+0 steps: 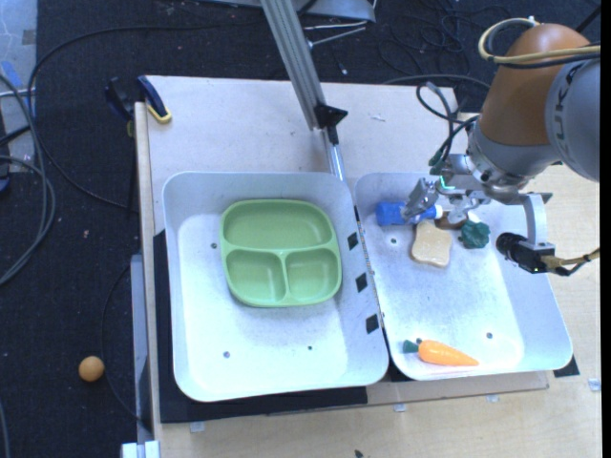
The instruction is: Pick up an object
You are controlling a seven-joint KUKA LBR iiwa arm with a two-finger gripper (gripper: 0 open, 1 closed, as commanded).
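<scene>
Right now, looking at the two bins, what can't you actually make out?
- Gripper: its tips blend into the clutter in the right bin, so open or shut is unclear.
- Blue object: partly covered by the gripper; its shape is unclear.
- Dark green item: small and blurred, kind unknown.
- Tan slice: top edge is under the gripper; contact unclear.
- Arm: cut off by the right edge.

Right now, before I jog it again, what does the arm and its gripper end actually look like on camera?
The arm is grey with a rounded orange section above the wrist, and a pale yellowish cable loops over that section. Below sits a metallic silver wrist block. The gripper is small, silvery and dark. A black module with a thin cable hangs off the wrist's side.
</scene>
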